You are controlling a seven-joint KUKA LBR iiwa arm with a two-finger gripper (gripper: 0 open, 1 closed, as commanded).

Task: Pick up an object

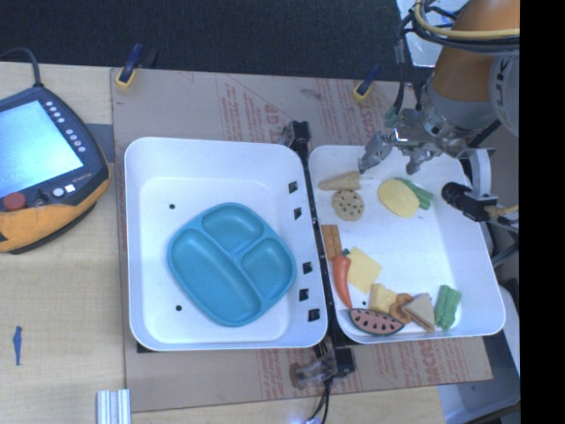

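Left bin (141, 237): blue divided plate (231, 263), nothing to pick there. Right bin (477, 263): toy food. Far-left corner holds a tan wedge (341, 182) with a cookie (348, 205) just near of it; yellow corn (400, 198) to the right. Near side packed: carrot (342, 278), cheese slice (364, 268), watermelon slice (376, 321), green piece (448, 306).

Gripper (395, 152) hangs over the far edge of the right bin, fingers apart, nothing between them. Closest targets: wedge and corn.

Risks: dropping between the two, it closes on air. Wedge sits close to the bin wall, so a finger could catch the rim. Corn looks rounded and may squirt out.
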